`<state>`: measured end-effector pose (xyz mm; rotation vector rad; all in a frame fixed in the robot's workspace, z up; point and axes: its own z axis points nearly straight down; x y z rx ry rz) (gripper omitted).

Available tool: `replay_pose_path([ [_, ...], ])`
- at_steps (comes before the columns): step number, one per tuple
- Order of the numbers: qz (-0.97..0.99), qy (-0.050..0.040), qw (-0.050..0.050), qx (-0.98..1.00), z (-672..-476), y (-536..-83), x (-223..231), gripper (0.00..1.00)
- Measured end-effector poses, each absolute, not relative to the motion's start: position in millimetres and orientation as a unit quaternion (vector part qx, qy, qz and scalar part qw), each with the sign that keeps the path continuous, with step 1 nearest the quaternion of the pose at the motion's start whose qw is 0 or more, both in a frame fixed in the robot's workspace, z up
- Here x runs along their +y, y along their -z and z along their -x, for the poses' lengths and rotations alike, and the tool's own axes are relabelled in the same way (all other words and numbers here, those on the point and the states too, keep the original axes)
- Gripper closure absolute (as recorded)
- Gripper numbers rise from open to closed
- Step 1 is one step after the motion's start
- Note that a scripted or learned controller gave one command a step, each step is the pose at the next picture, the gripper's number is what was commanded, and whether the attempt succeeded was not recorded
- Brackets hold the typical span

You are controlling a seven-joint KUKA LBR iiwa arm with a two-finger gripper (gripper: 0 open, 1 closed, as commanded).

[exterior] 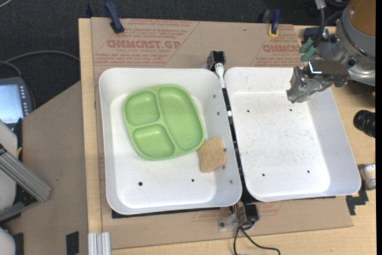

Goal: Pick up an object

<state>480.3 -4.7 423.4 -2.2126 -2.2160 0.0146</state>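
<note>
While hovering over right bin (286,146), gripper (298,91) state unclear. Still approach stage; next, cross to left bin (119,188), toward green divided plate (163,121) or tan sponge (212,154) touching plate.

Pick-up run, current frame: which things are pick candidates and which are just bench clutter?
Job:
- green divided plate, left bin
- tan sponge-like block, touching the plate's lower right edge
- gripper, over the right bin's upper right part

Lying about:
- blue clamp
- yellow clamp
- cardboard sheet
</note>
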Motion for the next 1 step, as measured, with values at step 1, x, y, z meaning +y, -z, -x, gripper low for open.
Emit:
replay_pose_path([
  [1, 0.704, -0.0033, 0.004, -0.71, -477.9, -352.9, 87.1, 1.0],
])
